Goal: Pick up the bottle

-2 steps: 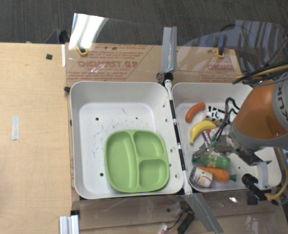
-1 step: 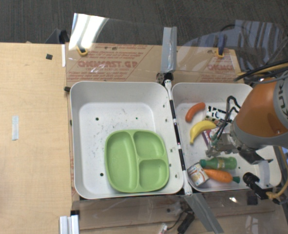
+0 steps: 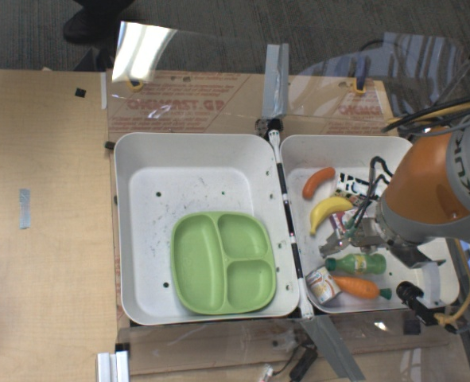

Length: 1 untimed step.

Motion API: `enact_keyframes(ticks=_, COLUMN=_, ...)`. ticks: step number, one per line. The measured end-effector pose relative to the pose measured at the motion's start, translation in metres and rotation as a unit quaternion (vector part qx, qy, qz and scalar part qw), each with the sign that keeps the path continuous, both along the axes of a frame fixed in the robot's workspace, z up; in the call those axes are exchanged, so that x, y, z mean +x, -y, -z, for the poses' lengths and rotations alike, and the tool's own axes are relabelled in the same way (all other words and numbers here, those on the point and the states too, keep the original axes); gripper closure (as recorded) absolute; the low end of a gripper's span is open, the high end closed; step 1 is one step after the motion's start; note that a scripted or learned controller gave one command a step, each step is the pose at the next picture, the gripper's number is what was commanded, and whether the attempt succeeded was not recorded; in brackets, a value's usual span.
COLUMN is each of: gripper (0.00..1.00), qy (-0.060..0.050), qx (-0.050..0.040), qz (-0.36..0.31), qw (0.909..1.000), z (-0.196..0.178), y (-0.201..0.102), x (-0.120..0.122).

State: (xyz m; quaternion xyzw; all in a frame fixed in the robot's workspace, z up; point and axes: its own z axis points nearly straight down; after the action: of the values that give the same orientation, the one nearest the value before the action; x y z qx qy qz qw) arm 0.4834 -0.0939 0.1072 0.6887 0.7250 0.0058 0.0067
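The bottle [image 3: 368, 263] is green and lies on its side near the front of the right bin [image 3: 394, 146]. My gripper [image 3: 339, 243] hangs just above the bottle's left end, coming down from the grey arm with the orange band [image 3: 429, 185]. From this angle nothing shows whether it touches the bottle. The arm hides the right part of the bin.
Around the bottle lie a banana [image 3: 330, 210], an orange-red sausage shape [image 3: 319, 181], a carrot [image 3: 354, 288], a small can [image 3: 322, 286] and a black-and-white item [image 3: 348, 184]. The left bin [image 3: 139, 213] holds a green divided plate [image 3: 223, 261].
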Motion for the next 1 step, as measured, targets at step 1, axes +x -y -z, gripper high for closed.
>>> enact_keyframes(ticks=1, gripper=0.0, qy=-0.01, qx=-0.0011, qz=-0.008, qw=0.9999, z=-0.0835, y=-0.0682, x=0.1265)
